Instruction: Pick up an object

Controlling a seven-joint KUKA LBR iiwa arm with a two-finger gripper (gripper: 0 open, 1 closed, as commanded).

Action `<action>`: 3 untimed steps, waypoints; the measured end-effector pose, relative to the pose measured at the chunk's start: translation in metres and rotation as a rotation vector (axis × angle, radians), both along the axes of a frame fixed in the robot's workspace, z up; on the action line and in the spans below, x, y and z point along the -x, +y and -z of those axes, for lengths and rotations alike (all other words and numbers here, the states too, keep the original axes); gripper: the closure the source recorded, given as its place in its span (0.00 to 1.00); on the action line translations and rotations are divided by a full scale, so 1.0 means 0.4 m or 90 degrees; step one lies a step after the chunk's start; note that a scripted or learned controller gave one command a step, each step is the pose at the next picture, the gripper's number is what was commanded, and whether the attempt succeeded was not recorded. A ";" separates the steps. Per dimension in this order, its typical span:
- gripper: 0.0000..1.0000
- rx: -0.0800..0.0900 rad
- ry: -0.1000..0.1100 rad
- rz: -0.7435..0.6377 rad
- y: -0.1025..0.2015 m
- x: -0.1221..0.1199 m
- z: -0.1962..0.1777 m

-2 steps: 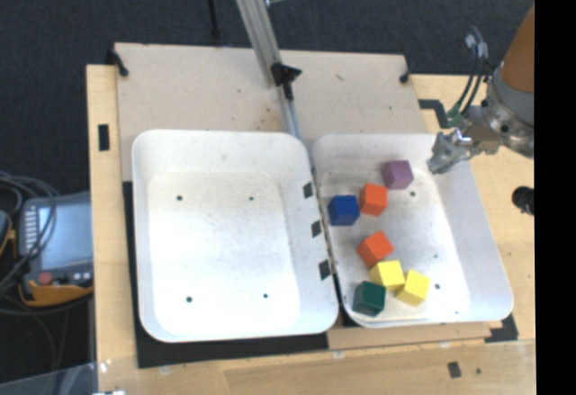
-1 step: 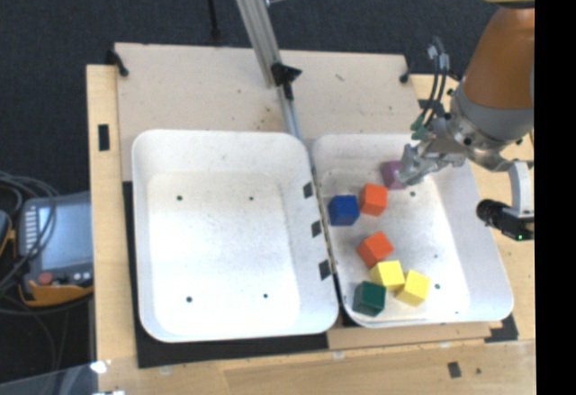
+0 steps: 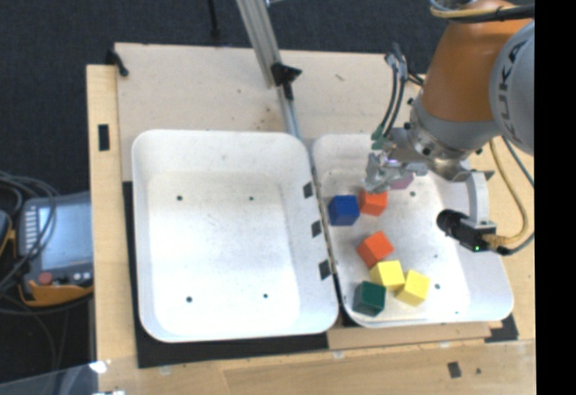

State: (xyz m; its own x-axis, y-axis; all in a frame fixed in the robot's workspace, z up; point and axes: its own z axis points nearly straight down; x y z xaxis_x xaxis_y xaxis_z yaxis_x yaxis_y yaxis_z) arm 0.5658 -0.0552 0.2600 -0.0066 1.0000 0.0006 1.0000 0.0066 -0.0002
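Targeting the orange cube (image 3: 374, 201) near the right bin's (image 3: 477, 294) far end, just beside the blue cube (image 3: 343, 210) — my gripper (image 3: 382, 175) hovers directly above it; finger spread I cannot tell. Best practice — descend squarely, avoiding blue's edge.

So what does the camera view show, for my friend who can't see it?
A grey and orange robot arm reaches from the right, its end effector low over an orange cube beside a blue cube in the right white bin. Nearer the front lie another orange cube, two yellow cubes and a green cube.
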 end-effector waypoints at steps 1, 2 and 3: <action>1.00 0.000 0.000 0.000 0.108 -0.005 0.018; 1.00 0.000 0.000 0.000 0.239 0.006 0.052; 1.00 -0.001 0.000 -0.001 0.383 0.015 0.031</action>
